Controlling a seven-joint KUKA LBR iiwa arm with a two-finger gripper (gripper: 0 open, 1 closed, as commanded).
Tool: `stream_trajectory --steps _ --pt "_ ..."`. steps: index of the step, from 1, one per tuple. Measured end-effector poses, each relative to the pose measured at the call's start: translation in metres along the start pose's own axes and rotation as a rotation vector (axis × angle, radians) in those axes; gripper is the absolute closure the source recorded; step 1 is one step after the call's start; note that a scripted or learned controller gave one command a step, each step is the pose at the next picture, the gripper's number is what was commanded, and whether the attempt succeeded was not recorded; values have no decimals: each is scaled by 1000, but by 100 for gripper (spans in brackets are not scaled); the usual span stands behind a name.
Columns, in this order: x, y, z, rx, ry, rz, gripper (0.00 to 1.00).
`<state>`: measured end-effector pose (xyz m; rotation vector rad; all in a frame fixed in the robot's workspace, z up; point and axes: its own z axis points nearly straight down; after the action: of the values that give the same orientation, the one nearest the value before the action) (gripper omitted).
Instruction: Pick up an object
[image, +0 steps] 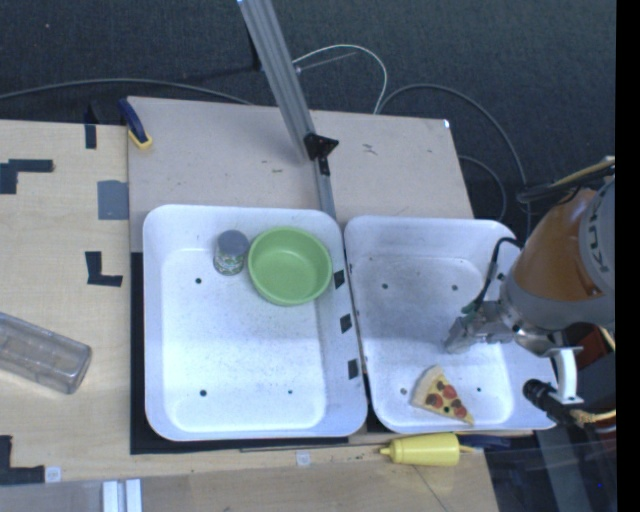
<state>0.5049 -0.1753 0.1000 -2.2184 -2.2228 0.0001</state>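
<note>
Pincer (462, 336) low in right bin (400, 240), above pizza slice (441, 394).
Can't tell if pincer open/closed. Green bowl (290, 265) & small can (230, 252) in left bin (165, 330).

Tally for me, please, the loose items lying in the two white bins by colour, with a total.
Green: 1, the bowl in the left bin.
Grey: 1, the small can beside it.
Yellow-orange: 1, the pizza slice in the right bin.
Total: 3.
</note>
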Motion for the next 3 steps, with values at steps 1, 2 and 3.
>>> stream_trajectory --steps 1,2,3 --pt "-2 -2 -42 -3 -2 1 100" --pt "0 -8 -101 -5 -2 0 100" --pt "5 -2 -146 -5 -2 0 100"
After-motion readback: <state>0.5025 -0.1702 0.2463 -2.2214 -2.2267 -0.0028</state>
